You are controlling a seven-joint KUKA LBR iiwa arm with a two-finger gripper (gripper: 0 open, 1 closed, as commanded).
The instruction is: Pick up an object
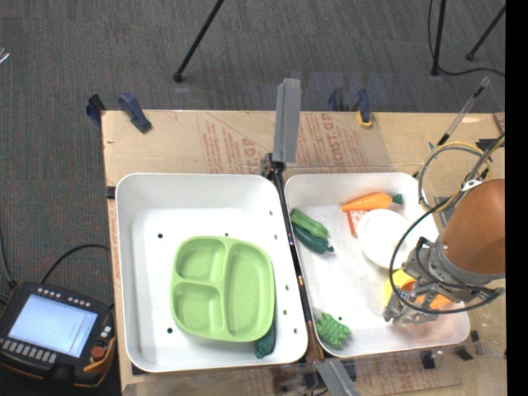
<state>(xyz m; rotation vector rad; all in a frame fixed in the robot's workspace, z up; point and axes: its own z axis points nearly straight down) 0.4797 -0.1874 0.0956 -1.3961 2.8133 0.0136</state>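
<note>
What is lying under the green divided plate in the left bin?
A dark green object pokes out from under the green divided plate at its lower right edge. The plate covers most of it, so its identity is unclear.

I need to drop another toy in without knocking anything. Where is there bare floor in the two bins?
Right bin: a bare patch between the green pepper, white plate and green bumpy toy. Crowded by the tool and carrot. Left bin: a strip around the green divided plate.
</note>
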